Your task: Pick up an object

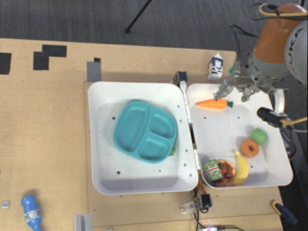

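My gripper (236, 93) hangs over the far edge of the right bin (216, 134), its two fingers spread open with nothing between them. An orange carrot (211, 104) lies just left of and below the left finger, near the bin's far wall. Toward the bin's right side sit a green ball (259, 136) and an orange ring (250, 148). A yellow banana (242, 167) and a red-and-green packet (217, 171) rest at the near edge.
The left bin (103, 129) holds a teal divided plate (146, 131). A small white bottle (216, 66) stands on the bench behind the right bin. A blue object (31, 211) lies at the bench's near left corner. Black cables run along the right.
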